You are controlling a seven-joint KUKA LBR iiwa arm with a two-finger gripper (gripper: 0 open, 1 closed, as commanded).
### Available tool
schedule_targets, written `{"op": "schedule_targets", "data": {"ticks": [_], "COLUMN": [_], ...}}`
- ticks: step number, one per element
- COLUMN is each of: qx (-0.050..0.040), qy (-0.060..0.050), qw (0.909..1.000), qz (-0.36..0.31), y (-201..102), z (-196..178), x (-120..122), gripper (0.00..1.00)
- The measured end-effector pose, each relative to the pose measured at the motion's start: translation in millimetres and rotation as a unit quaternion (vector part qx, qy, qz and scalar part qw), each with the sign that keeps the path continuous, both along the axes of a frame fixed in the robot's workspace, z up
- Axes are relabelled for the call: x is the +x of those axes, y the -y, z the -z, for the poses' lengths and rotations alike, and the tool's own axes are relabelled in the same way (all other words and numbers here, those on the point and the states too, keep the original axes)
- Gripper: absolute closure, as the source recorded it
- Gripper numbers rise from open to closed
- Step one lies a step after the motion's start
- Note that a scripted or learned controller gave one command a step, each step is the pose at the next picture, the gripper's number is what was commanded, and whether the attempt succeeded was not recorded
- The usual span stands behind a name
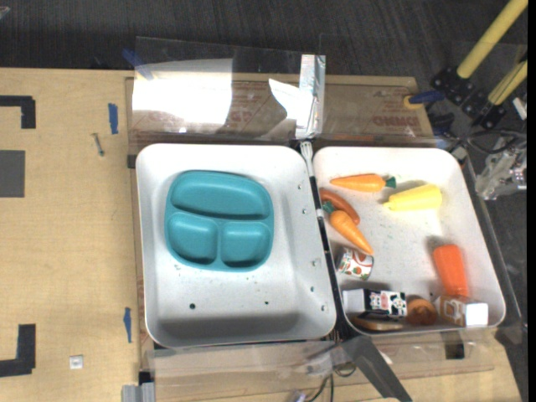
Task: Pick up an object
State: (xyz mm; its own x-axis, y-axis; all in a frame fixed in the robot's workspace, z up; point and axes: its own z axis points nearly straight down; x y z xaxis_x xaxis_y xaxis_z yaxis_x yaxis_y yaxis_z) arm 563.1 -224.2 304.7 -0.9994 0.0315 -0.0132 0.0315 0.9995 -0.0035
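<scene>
The left white bin (pixel 159 308) holds a teal three-part plate (pixel 219 218) lying flat. In the right white bin (pixel 469 224) a carrot (pixel 360 182) and a yellow corn-like piece (pixel 412 198) lie near the back. A second carrot (pixel 350 231) and a red pepper (pixel 339 203) rest against the left wall. A small white and red cup (pixel 354 263) lies below them. An orange bottle (pixel 450 269) lies at the right. Along the front wall sit a black and white carton (pixel 385 302), a brown round piece (pixel 419 311) and a white block (pixel 475 314).
A clear plastic screen (pixel 226 99) stands behind the bins. Brown cardboard bench (pixel 59 249) with black marks spreads to the left. Yellow rods (pixel 498 23) and black fittings (pixel 461 90) stand at the upper right, with metal hardware (pixel 502 172) beside the right bin.
</scene>
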Motion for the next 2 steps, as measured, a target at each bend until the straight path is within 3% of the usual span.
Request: {"op": "schedule_targets", "data": {"ticks": [1, 2], "qx": [0.0027, 0.0027], "qy": [-0.004, -0.007], "qw": [1.0, 0.9901], "qz": [0.002, -0.14], "y": [-65, -2], "z": [24, 189], "x": [-3, 5], "gripper": [1.0, 1.0]}}
